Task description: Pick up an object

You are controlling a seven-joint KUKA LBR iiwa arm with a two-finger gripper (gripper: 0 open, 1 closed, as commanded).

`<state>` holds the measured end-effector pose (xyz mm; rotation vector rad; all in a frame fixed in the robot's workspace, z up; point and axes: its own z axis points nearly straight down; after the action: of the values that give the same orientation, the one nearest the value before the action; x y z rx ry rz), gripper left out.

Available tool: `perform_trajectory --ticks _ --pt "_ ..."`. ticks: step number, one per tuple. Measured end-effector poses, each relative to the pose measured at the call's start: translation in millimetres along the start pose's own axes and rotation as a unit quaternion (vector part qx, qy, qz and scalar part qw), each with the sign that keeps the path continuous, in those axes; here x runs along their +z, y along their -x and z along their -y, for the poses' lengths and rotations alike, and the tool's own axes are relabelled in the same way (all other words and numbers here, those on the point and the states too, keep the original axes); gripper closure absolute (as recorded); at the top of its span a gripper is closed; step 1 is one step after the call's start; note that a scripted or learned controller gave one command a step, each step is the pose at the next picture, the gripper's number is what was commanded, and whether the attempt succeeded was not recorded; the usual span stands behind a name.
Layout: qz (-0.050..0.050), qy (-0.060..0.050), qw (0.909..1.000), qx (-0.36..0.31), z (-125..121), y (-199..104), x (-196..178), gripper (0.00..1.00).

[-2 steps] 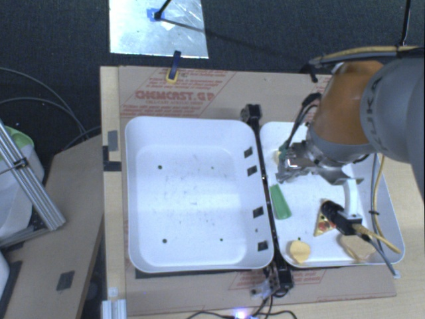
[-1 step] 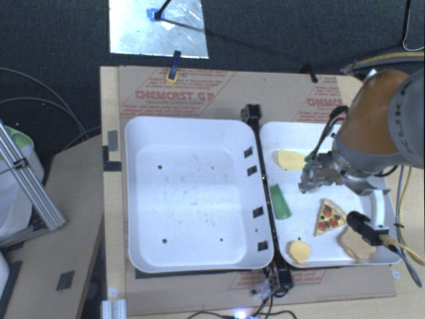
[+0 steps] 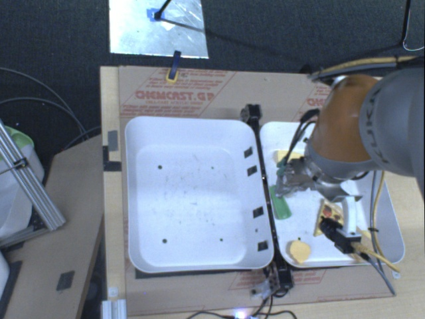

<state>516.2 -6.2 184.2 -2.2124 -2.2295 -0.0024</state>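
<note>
Robotics lab / test cell, not a home or shop. Landmark: left white bin (image 3: 189, 195). It sits w/ a twin bin (image 3: 392, 234) just to its right on a printed cardboard sheet (image 3: 179, 93) laid over a plywood bench (image 3: 66, 211). Grey industrial arm w/ orange band (image 3: 348, 121) hangs over the twin bin. Beyond the left bin: metal plate (image 3: 159, 18) on dark carpet (image 3: 46, 25). Left of it: aluminium extrusion frame (image 3: 30, 185), loose cables (image 3: 40, 88).
</note>
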Motion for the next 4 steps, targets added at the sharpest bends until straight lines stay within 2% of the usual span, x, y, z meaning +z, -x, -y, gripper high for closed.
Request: perform_trajectory --ticks 1,2,3,4 --pt "-0.002 0.000 1.0000 -0.004 0.2 -103.7 0.2 1.00" --pt "-0.001 0.011 0.9999 0.000 -102.3 -120.1 -334.5 1.00" --pt "0.001 -0.006 1.0000 0.001 -47.8 -138.9 -205.7 1.00" --pt "0.001 0.002 1.0000 -0.002 -51.7 -138.1 -223.7 1.00"
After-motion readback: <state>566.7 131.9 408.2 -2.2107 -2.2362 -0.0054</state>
